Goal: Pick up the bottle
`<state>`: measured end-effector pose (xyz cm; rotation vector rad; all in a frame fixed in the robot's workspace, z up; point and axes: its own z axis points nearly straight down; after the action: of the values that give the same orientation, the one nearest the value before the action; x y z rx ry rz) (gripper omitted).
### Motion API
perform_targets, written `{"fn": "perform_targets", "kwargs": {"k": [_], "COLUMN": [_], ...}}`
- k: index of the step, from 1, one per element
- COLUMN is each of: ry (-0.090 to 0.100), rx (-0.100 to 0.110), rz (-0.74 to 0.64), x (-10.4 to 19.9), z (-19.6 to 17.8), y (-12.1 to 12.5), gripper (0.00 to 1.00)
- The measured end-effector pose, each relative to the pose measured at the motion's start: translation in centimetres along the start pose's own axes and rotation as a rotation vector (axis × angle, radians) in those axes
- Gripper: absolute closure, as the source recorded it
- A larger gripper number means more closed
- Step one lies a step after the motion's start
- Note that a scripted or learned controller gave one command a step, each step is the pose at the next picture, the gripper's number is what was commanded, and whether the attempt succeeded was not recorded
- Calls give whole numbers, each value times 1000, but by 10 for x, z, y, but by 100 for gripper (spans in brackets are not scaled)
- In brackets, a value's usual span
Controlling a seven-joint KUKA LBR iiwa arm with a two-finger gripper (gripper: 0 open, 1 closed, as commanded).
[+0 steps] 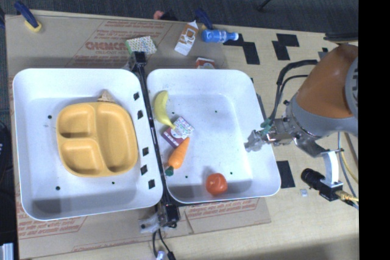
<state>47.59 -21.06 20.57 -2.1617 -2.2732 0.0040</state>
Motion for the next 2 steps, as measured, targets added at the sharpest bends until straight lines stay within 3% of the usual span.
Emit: {"fn": "perform_targets", "kwargs": {"k": [1,2], "ry": [0,1], "rx": [-3,0], "rz": [457,457], "x": [0,43], "z": [-22,-10], "y": [0,2], "gripper": [100,100]}}
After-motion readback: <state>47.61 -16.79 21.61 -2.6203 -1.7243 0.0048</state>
